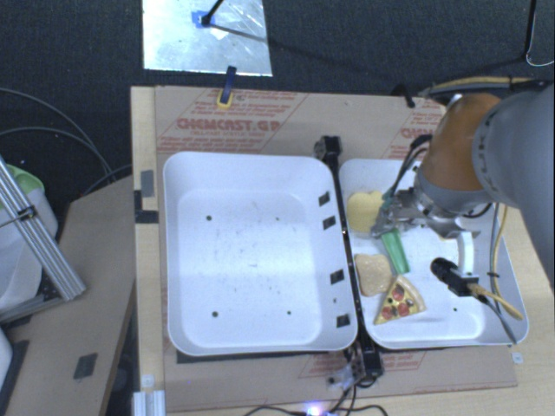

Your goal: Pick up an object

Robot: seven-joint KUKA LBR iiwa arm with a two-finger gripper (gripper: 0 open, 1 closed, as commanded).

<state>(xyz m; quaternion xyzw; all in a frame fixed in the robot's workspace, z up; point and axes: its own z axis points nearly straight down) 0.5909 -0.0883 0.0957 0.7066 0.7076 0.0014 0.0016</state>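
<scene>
green stick (395, 250), right of centre in the right bin (451, 332), looks light and stiff; grasp mid-length. gripper (388, 224) above it; state unclear.

Two white bins sitting side by side on a tan workbench (95, 258).

A brown sheet (260, 120) printed with red lettering is lying flat on the bench, carrying the left bin (251, 167) and the right bin (434, 336), which are touching along a black clipped seam; a small blue and yellow piece (227, 87), possibly a clamp, is resting at the sheet's far edge.
</scene>
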